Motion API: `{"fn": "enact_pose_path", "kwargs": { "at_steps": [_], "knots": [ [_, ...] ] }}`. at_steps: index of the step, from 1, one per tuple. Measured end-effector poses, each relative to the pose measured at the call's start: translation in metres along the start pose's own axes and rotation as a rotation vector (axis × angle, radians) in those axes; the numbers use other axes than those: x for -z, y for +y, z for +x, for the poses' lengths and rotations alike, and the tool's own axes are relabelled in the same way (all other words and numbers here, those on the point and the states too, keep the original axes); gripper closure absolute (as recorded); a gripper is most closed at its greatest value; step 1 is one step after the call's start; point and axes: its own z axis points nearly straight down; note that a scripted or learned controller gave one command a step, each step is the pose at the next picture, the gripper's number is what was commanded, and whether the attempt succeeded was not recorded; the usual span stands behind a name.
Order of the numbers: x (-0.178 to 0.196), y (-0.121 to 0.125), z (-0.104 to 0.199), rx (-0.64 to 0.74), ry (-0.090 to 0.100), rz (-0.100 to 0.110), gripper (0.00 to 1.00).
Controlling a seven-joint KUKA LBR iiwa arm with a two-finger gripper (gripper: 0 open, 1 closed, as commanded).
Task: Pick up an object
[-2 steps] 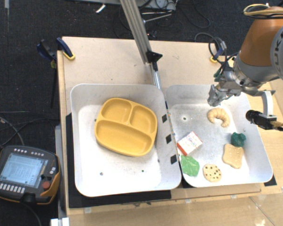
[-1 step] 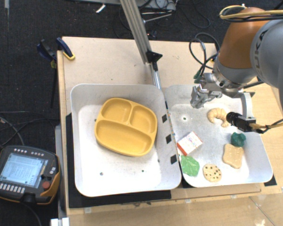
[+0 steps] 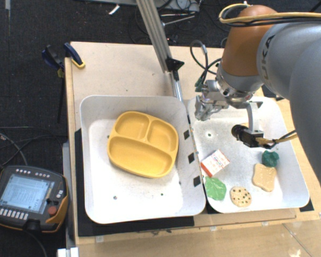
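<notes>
Hovering fingers [image 3: 202, 111] at right bin's [image 3: 289, 127] far-left corner, carton [image 3: 214, 162] nearer, apart

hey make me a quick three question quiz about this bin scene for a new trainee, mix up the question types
1. True or false: the yellow divided plate lies in the right bin.
2. Which item lies nearest the cookie?
A. green leaf-shaped toy
B. dark green toy
C. teach pendant
3. Fill in: the small red and white box lies near the ____ edge of the right bin.

Key:
1. False; it lies in the left bin.
2. A
3. Left, beside the divide between the bins.
</notes>
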Motion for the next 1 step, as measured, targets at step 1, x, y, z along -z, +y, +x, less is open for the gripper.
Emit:
{"fn": "enact_pose_path", "kwargs": {
  "at_steps": [1],
  "knots": [
    [-0.0053,0.0045,0.0524,-0.001,0.0,0.0,1.0]
  ]
}}
